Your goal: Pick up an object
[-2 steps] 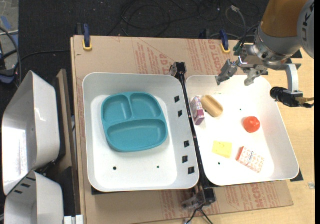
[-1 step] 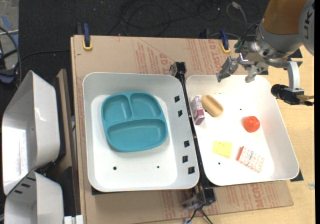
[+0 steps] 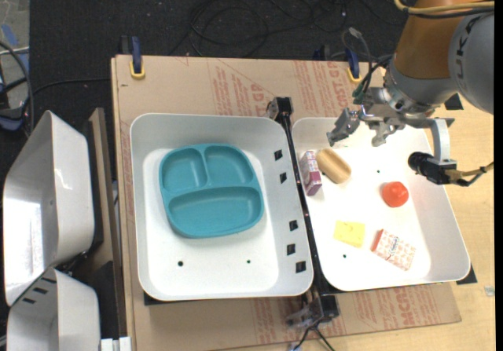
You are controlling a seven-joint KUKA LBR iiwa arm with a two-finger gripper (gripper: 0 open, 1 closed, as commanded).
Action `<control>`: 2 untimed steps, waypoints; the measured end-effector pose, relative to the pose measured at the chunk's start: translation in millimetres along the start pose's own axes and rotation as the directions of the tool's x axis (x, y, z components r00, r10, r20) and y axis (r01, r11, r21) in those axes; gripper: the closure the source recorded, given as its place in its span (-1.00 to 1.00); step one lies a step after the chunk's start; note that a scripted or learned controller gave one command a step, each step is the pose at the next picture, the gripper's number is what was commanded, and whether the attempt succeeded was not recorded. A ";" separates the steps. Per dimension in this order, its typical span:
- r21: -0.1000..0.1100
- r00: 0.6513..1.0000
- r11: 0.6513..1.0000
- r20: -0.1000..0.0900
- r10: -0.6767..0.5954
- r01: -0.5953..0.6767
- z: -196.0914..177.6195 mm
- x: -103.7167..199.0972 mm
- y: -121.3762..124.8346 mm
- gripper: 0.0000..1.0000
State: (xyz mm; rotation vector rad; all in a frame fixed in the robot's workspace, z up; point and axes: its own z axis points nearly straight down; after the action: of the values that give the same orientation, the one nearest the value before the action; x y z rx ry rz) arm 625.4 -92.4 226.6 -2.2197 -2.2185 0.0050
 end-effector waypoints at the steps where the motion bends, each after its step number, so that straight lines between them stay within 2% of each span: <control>1: 0.000 1.000 1.000 0.000 0.001 -0.001 58.9 -5.4 6.5 -1.00; 2: -0.018 1.000 1.000 0.002 0.000 0.000 100.1 -1.4 10.6 -1.00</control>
State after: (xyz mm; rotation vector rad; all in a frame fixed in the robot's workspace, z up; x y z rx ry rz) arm 635.6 -93.8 126.5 -2.2291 -2.2285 -0.0131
